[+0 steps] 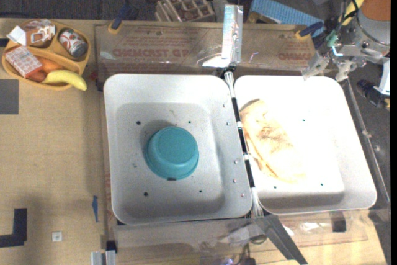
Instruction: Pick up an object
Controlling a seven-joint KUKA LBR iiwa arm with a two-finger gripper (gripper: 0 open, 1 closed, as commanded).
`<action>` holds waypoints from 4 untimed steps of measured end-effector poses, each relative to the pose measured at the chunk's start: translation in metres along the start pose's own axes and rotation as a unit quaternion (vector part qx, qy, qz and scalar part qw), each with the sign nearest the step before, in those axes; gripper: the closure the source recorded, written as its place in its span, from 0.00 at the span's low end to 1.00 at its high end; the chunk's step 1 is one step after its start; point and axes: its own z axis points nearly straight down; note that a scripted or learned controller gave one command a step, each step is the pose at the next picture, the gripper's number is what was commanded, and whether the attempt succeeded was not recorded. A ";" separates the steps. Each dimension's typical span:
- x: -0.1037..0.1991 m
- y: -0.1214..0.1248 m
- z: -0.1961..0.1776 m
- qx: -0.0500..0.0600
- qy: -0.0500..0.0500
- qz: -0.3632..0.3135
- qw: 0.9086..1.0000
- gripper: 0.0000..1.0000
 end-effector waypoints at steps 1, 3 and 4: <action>0.000 0.000 0.000 0.000 0.000 0.000 1.000 0.00; 0.060 -0.039 0.090 0.000 0.000 0.021 1.000 0.00; 0.073 -0.082 0.138 -0.005 0.000 -0.035 0.999 0.00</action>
